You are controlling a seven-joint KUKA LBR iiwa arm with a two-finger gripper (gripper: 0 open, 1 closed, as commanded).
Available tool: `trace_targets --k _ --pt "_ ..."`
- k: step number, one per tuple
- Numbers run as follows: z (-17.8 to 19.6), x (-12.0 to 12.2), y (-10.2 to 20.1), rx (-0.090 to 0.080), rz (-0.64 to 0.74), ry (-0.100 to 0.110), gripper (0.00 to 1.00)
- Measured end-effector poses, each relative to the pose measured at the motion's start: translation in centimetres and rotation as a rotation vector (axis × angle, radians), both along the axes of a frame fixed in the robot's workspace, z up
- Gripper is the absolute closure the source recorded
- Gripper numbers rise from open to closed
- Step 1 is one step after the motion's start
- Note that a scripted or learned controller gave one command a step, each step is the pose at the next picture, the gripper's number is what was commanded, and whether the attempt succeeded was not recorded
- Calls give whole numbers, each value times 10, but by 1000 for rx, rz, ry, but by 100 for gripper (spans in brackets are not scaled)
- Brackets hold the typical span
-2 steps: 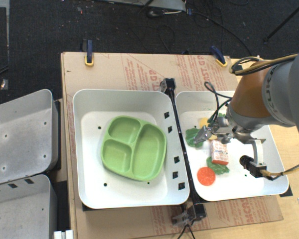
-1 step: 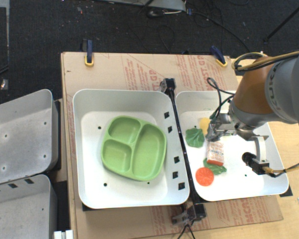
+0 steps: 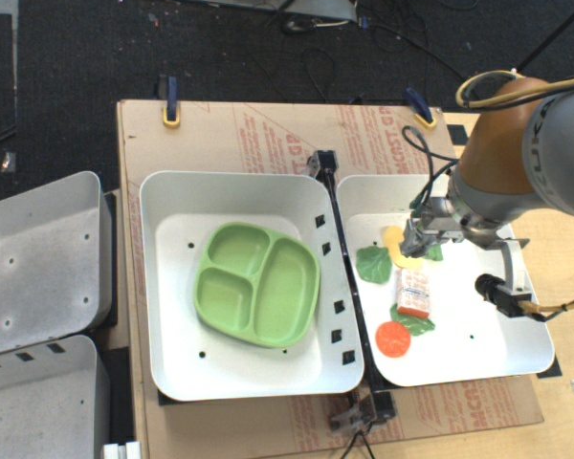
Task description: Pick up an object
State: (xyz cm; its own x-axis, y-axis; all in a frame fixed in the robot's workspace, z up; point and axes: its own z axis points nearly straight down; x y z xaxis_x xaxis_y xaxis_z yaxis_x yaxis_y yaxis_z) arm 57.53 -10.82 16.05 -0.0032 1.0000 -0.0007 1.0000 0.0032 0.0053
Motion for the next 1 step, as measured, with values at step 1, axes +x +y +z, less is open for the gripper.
trace_targets --k 1 --pt "51 2 0 0 0 -1 100"
